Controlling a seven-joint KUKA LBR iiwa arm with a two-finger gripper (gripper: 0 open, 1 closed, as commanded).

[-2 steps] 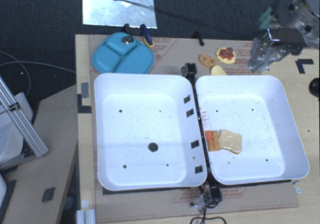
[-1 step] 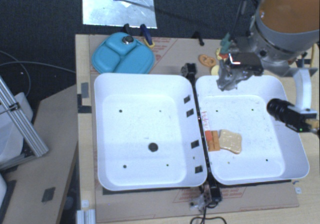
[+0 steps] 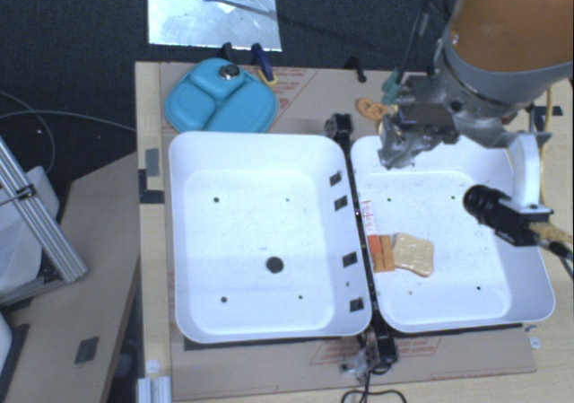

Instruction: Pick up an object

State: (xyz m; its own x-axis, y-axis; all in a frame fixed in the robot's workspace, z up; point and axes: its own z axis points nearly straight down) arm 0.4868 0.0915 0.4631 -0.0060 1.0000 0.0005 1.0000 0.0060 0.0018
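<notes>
Hanging over the back edge of the right bin (image 3: 502,302), my claw (image 3: 396,157) sits above bare white floor, and I cannot tell how it is set from up here. Behind the bins a blue tray (image 3: 220,98) lies on the board, just past the left bin (image 3: 193,213), and a small tan piece (image 3: 369,109) rests on the board near my wrist. A black cylinder (image 3: 491,205) juts in over the right bin's far side. A small dark disc (image 3: 274,265) lies on the left bin's floor. Black clips (image 3: 341,203) run down the seam between the bins. Nothing stands between me and the object (image 3: 405,254), which lies flat in the right bin near that seam, toward the front and well apart from my claw. Its long axis runs across the bin, orange end at the seam, pale end pointing into the bin. It looks like a beige, rounded, lumpy slab joined to a short orange ribbed block.
</notes>
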